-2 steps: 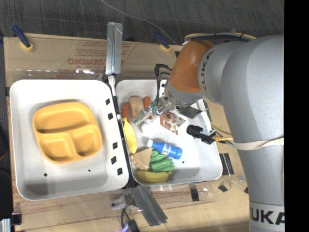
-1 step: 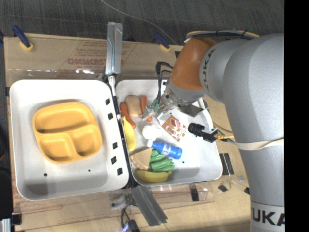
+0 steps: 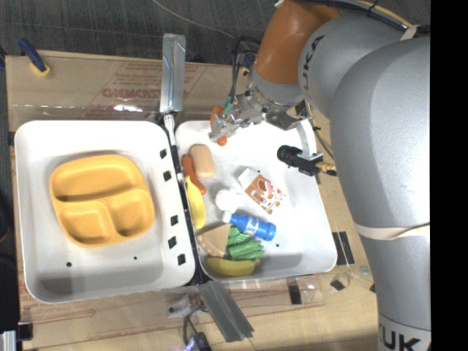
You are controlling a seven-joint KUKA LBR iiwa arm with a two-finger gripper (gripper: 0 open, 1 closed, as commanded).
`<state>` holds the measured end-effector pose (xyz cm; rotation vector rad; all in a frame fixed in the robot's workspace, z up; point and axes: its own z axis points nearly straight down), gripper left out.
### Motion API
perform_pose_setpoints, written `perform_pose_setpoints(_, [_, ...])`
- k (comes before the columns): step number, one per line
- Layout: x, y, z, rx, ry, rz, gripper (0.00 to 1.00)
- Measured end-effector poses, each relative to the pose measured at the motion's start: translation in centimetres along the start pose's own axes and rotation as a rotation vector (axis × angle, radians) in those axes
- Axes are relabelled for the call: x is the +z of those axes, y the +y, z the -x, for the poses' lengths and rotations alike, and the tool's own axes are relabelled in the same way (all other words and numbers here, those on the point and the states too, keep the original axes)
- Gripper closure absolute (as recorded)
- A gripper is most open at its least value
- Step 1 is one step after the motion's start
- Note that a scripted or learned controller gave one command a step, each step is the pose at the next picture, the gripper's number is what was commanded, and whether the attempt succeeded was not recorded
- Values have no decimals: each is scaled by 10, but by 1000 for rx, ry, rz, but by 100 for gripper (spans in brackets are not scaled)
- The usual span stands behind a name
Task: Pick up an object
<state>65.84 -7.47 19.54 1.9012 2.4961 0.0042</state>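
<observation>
Your gripper [image 3: 221,126] sits over the far left corner of the right bin [image 3: 311,225], close to the rim; you cannot tell from this view whether it has anything, though a small orange-red piece [image 3: 218,114] shows right at it. Just nearer lie a hot dog bun [image 3: 202,159] and a snack packet [image 3: 262,191]. Toward the near edge you have a blue bottle [image 3: 252,227], green vegetables [image 3: 244,246] and a banana [image 3: 232,267]. The left bin [image 3: 33,262] carries a yellow divided tray [image 3: 102,198].
</observation>
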Motion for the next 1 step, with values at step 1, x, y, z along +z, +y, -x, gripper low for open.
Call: perform_pose_setpoints(1, [-16, -9, -66, 15, 3, -6, 100])
